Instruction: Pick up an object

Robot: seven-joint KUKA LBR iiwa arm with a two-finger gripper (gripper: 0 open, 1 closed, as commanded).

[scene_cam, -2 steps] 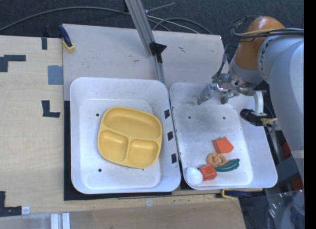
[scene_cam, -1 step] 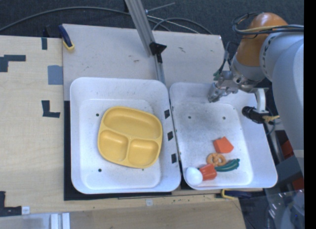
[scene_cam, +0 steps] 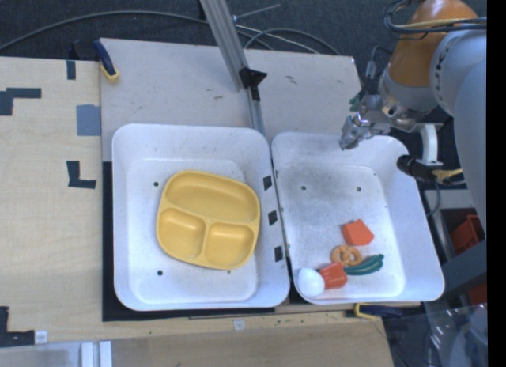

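A robot arm's pincer (scene_cam: 349,141) hangs over the far rim of the right bin (scene_cam: 411,199), gripping nothing; whether its tips are spread or pressed together cannot be told from above. The pickable things cluster in that bin's near corner, well apart from it: an orange block (scene_cam: 357,232), a pretzel (scene_cam: 345,255), a green pepper (scene_cam: 367,265), a red piece (scene_cam: 333,276) and a white egg (scene_cam: 310,281) against the rim. The bin's middle lies bare, giving room to descend. A yellow divided plate (scene_cam: 209,219) fills the left bin (scene_cam: 130,199) on the tabletop (scene_cam: 174,81).
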